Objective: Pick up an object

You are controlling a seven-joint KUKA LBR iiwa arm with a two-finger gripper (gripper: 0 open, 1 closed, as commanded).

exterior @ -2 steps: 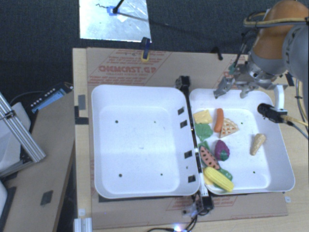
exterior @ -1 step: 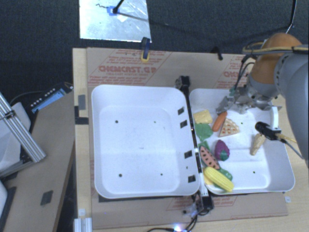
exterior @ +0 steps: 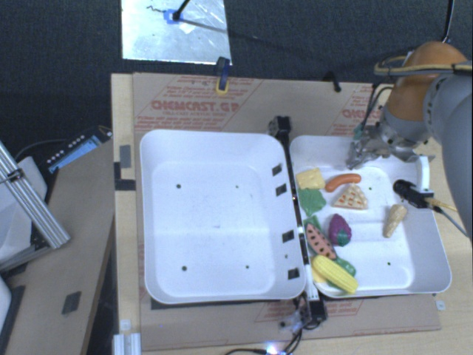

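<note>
My gripper (exterior: 358, 158) hangs over the far part of the right bin (exterior: 425, 261), just above and behind an orange-red sausage (exterior: 343, 180). Nothing shows between its fingers. Below the sausage lies a pizza slice (exterior: 350, 197). A yellow cheese block (exterior: 310, 178) and a green leafy piece (exterior: 312, 200) sit by the bin's left wall. Nearer the front are a purple eggplant (exterior: 339, 228), a watermelon slice (exterior: 318, 240) and a yellow corn cob (exterior: 335, 274). A tan cone-shaped piece (exterior: 394, 220) rests toward the right.
The left bin (exterior: 214, 213) stands beside the right one, with a black clip divider (exterior: 288, 191) between them. A cardboard sheet (exterior: 192, 102) lies under both bins. A grey box (exterior: 29, 205) sits off the bench at the left.
</note>
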